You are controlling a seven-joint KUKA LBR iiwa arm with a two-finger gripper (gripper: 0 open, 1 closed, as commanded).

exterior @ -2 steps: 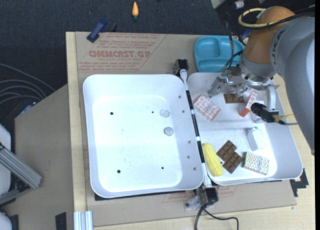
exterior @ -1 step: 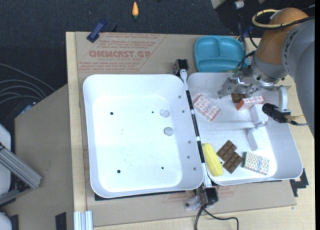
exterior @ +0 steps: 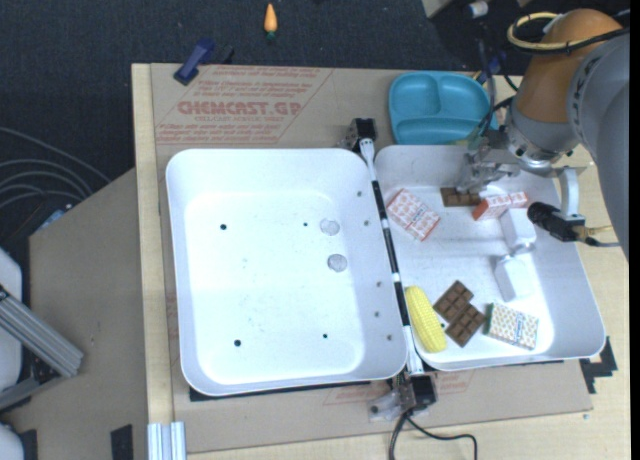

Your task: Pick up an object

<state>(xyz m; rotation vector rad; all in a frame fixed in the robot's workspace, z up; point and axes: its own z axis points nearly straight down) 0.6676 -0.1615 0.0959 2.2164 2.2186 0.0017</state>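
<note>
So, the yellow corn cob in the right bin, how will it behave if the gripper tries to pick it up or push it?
The corn cob looks rounded and long, so a sideways push would probably roll it. It lies against the bin's left wall, which may leave little room for one finger. Its bumpy, moulded look suggests a stiff, light toy that should not bend.

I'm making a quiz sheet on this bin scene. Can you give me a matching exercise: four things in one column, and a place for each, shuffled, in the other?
Things:
1. corn cob
2. chocolate bar
3. blue dish
4. orange carrot toy

Places:
A. on the dark floor beyond the bench
B. on the bench behind the right bin
C. near corner of the right bin, along its left wall
D. right bin, just right of the yellow item

Pairs: 1-C, 2-D, 3-B, 4-A
</note>
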